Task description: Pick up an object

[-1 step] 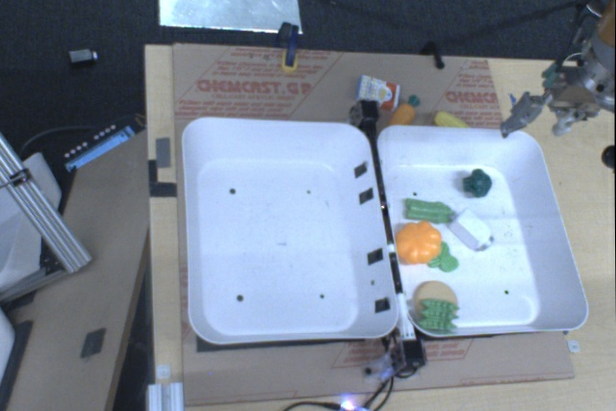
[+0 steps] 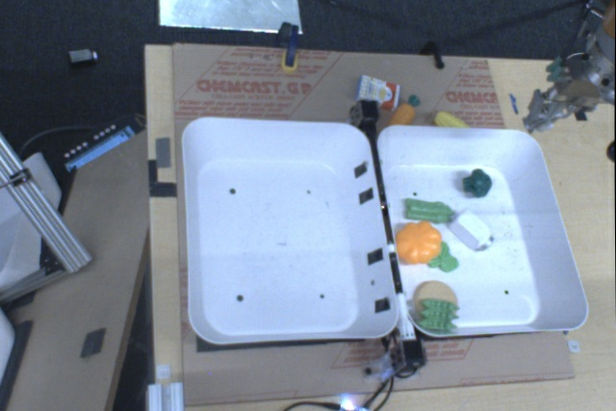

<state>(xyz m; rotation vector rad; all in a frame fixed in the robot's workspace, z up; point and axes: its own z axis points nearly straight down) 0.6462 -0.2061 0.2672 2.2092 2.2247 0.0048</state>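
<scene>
Left shallow white plastic bin has nothing in it to grab, just bare floor with small dark dots. Black hinge strip runs between the two bins. Right shallow white plastic bin holds all the candidates: ribbed green toy vegetable lying flat near the middle, round orange toy fruit with green leaf just below it and close to the left wall, small white block just beside the orange, dark green knobbly toy toward the back, and a tan disc topped with a green ribbed piece at the front left corner. Behind the bins on the cardboard: small orange and yellow toys.

Gripper sits far right, outside the right bin's back corner, well apart from every object, holding nothing. Finger state: cannot tell, too small and blurred.

Risks, my read: the orange, the ribbed green piece and the white block are crowded, so a descent there could nudge a neighbour or pinch two. The round orange may roll out of the grip. Items near the wall could leave a finger hitting the rim.
</scene>
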